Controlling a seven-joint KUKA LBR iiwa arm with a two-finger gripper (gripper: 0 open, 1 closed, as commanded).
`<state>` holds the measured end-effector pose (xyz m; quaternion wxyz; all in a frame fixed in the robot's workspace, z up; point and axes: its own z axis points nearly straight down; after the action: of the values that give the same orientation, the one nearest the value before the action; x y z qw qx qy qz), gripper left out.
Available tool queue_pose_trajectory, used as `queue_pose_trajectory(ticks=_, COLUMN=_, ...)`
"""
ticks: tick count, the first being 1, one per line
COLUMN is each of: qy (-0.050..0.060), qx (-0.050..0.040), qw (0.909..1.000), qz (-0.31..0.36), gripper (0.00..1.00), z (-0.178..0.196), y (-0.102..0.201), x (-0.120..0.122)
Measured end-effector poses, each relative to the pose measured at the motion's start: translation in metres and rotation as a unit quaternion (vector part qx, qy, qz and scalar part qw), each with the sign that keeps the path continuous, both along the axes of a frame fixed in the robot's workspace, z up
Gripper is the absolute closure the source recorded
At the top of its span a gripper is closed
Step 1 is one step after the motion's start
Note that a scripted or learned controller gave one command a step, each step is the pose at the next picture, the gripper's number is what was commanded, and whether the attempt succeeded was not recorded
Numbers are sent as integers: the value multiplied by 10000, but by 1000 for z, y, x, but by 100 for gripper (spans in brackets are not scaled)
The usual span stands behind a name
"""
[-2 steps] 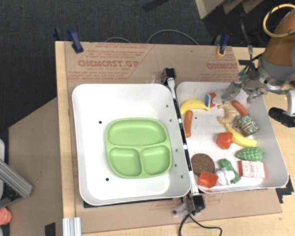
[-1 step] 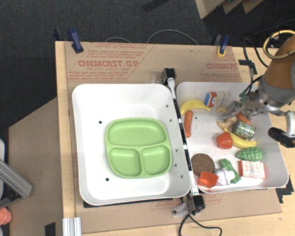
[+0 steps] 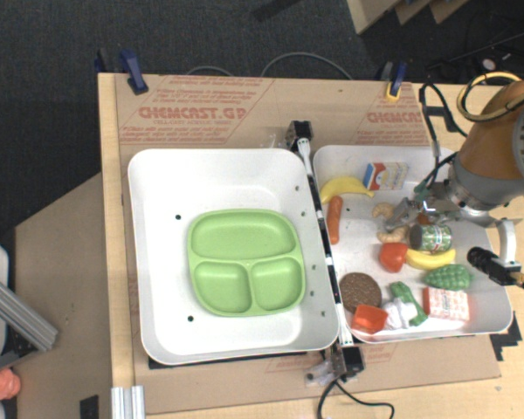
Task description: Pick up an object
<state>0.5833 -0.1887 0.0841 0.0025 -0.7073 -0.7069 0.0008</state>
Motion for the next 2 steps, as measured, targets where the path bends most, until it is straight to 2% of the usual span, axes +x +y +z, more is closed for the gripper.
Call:
queue_pose_trajectory(ticks=1, qy=5, qx=8, qw=10000, qz=14, gripper=0, z=0, y=64, x=-66)
queue_pose_trajectory(ticks=2, qy=-40, qx=-27, qw=10000, qz=-5, gripper=0, z=0, y=-10, x=-22)
